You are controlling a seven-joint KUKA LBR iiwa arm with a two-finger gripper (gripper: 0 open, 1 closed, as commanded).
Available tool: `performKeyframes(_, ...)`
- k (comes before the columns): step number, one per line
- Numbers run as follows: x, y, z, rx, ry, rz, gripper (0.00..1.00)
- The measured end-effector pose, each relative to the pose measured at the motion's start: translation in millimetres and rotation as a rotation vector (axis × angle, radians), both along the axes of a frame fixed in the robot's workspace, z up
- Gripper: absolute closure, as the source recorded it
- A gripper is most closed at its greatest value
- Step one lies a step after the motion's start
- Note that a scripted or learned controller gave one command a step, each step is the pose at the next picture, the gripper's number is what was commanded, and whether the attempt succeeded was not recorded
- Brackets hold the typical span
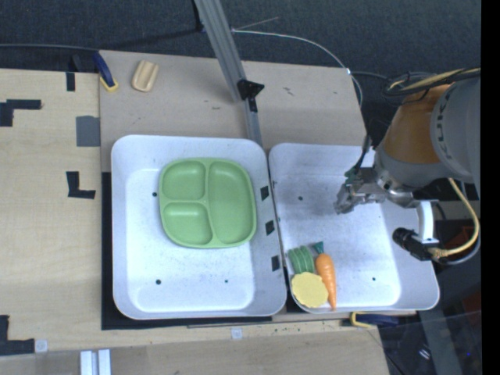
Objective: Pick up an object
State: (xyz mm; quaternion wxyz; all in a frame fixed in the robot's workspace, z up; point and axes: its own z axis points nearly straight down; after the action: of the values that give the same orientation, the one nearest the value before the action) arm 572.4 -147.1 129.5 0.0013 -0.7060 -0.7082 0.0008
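Observation:
An orange carrot (326,279) lies at the front of the right bin (367,287), beside a flat yellow round piece (308,291) and a green ribbed piece (303,257). A green divided plate (208,202) rests in the left bin (133,233). My gripper (348,198) hangs over the middle of the right bin, up and to the right of the carrot group, with nothing visible between its fingers.
A grey pole (223,41) slants down from the top to the gap between the bins. A tan block (144,76) and a blue-yellow item (105,71) lie on the bench behind the left bin. Cables (437,244) trail at the right.

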Motion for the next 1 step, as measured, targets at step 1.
performKeyframes(1,5.6,1.6,62.4,-0.002,-0.008,-0.001,1.00)
